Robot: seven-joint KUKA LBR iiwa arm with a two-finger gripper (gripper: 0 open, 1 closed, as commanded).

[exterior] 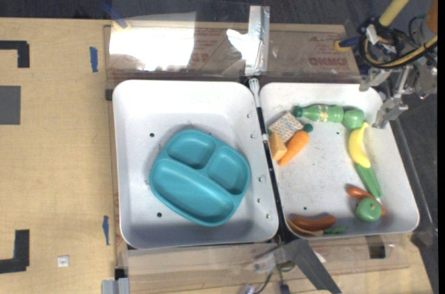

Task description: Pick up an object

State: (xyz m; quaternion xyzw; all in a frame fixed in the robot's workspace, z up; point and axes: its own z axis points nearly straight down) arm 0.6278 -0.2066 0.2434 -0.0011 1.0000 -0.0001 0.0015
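- Dark carpeted floor behind; tan worktop [55, 147] carrying two shallow white bins side by side, with a clear plastic sheet propped along the far edge.
- Left bin [132, 105]: holds a teal divided plate [200, 176] lying flat near the middle, nothing on it.
- Right bin [320, 160]: holds the toy food, all of it resting on the bin floor. Green bottle [321, 113] along the far wall, with a patterned cracker-like piece [286, 124] and an orange carrot [295, 145] just beside it toward the divider. Yellow banana [358, 147] along the right side, a green pepper-like piece [369, 181] below it, a green apple [368, 210] near the front right corner, and a brown sausage [312, 222] at the front wall.
- Task progress, judged from the layout: nothing lifted yet; every object lies in the bin, so the whole pick remains (choice of target, descent, closing, lift).
- Gripper [386, 112]: hovers at the far right corner of the right bin, near the bottle's green cap end and above the banana's top; apart from both, as far as can be made out.
- Opening of the gripper: cannot be told (too small and cluttered by cables); nothing seen in its grasp.
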